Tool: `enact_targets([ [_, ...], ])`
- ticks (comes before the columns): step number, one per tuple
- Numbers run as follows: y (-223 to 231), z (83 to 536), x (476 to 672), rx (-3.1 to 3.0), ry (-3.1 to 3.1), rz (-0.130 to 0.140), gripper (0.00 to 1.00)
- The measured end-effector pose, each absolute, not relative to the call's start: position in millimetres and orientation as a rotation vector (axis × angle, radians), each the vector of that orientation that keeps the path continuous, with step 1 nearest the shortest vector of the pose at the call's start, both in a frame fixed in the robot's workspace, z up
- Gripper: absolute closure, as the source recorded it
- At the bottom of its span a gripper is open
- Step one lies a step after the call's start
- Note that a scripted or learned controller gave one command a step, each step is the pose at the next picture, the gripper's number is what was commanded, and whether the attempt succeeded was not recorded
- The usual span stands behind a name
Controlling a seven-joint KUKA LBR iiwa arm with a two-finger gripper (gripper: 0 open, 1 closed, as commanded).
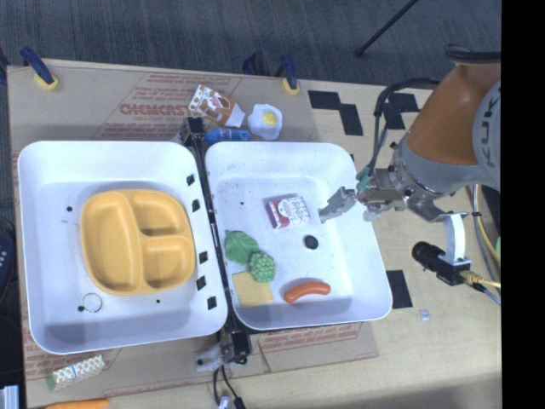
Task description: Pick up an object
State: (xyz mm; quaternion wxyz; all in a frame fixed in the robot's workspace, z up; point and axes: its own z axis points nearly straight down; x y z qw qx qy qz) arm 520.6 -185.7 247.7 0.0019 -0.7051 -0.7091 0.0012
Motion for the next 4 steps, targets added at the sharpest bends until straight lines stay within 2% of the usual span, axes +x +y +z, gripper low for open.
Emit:
enact_targets([
  [1, -172, 169, 597.6, -2.516, -1.875, 0.003, 0.0],
  [2, -158, 97, 609.4, -2.18, -2.268, -0.001, 0.0],
  [3, -155, 108, 612.1, -2.173, -2.276, -0.011, 1.0],
  [4, -155, 108, 611.9, -2.173, -2.276, -0.01, 0.0],
])
